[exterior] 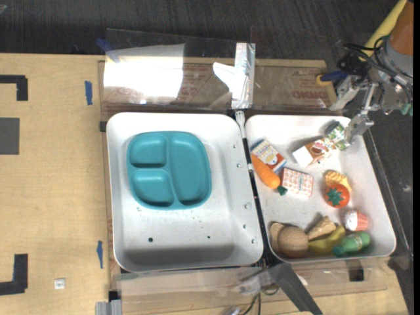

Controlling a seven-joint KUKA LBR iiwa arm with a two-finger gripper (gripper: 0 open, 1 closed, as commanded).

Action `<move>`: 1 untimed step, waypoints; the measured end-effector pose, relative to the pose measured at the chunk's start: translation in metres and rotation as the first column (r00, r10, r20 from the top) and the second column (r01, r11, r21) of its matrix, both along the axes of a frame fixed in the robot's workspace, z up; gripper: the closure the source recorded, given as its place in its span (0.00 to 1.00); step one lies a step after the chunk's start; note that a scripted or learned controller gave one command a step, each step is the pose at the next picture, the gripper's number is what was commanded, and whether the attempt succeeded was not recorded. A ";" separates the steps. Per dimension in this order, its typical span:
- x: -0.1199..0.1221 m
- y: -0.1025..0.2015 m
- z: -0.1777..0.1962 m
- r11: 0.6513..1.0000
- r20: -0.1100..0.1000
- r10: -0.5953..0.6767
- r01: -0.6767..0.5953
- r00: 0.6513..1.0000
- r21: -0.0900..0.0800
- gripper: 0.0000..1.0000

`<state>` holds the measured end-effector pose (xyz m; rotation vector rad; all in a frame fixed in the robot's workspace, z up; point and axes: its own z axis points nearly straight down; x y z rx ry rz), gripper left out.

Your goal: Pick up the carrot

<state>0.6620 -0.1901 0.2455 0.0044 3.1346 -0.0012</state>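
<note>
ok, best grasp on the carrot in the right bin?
Grip the carrot across its orange mid-body, coming straight down from above. It lies flat and slanted, green end toward the lower right, hard against the bin's left wall, with a small carton at its upper end. Set the gripper across the narrow width, probably.

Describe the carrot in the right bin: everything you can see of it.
The carrot is a small toy, it looks like smooth plastic, with an orange tapered body and a dark green stub at its lower right end. It lies flat on the floor of the right bin, slanted from upper left to lower right, close to the bin's left wall. A small carton sits against its upper end, and a pink and white box lies by its green end. The gripper is apart from it, at the bin's upper right.
</note>
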 end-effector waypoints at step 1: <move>-0.042 -0.028 -0.119 1.000 0.021 -0.014 0.014 1.000 -0.006 0.00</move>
